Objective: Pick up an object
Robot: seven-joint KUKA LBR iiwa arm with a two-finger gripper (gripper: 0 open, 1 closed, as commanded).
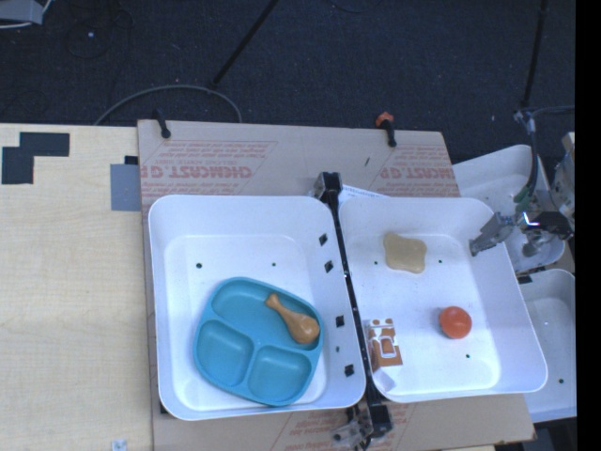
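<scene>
Gripper (515,225) sits at the right bin's (526,332) 3 o'clock rim — can't tell its opening, nothing visibly held. Candidates in that bin: orange ball (455,322) toward 5 o'clock, beige pad (405,253) toward 11 o'clock. I'd go for the ball — centre directly above it, descend straight, since it'll likely roll if nudged off-axis.

The gripper (519,225) sits at the right rim of the right bin (526,318), the arm cut off by the frame's right side — its fingers are too small and tangled with cables to read. A printed card (383,342) near the divider is illegible — part orange, part white.
</scene>
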